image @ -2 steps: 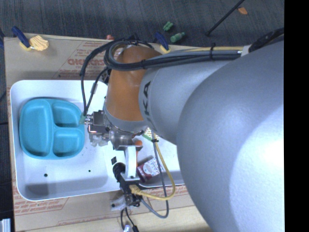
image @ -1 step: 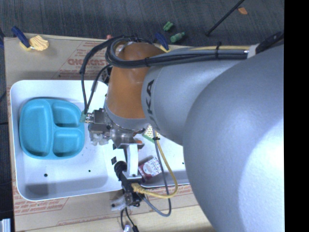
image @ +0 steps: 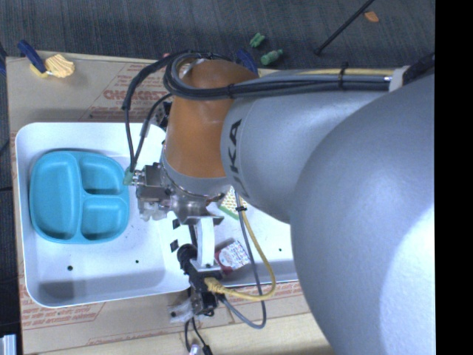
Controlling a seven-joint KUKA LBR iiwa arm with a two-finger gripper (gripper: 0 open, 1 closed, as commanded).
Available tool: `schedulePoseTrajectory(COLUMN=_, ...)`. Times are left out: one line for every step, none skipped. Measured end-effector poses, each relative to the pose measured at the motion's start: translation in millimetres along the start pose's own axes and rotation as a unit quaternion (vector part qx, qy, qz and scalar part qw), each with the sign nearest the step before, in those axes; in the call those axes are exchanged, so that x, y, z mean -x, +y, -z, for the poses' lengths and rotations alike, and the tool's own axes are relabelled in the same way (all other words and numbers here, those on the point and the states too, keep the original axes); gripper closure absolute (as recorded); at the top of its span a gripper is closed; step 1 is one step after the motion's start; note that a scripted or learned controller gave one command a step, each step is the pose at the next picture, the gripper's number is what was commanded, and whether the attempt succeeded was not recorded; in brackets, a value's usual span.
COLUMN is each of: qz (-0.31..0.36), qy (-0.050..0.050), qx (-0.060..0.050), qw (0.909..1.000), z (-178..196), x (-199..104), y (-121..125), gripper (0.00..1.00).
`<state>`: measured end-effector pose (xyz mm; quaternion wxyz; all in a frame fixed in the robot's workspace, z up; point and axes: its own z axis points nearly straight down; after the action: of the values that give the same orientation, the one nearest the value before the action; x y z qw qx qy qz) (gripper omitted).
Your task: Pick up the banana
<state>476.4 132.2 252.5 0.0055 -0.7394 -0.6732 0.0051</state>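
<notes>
The grey arm with its orange band [image: 199,124] reaches in from the right and covers most of the right bin. My gripper [image: 153,198] hangs below the wrist, over the wall between the two bins and at the right edge of the left bin [image: 44,287]. A small pale yellow patch [image: 231,197] with a green bit beside it peeks out from under the wrist in the right bin. I cannot tell whether it is the banana. Nothing can be seen held by the gripper.
A blue divided tray [image: 77,196] lies in the left bin, just left of the gripper. A red and white packet [image: 233,256] lies in the right bin near its front wall. Small green pieces [image: 266,49] lie on the floor beyond the bench.
</notes>
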Motion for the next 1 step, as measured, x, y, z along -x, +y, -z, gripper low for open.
schedulePoseTrajectory(qz=0.0, qy=0.0, qx=0.0, qw=1.0, z=-0.1, x=-0.1, y=-0.1, gripper=0.0)
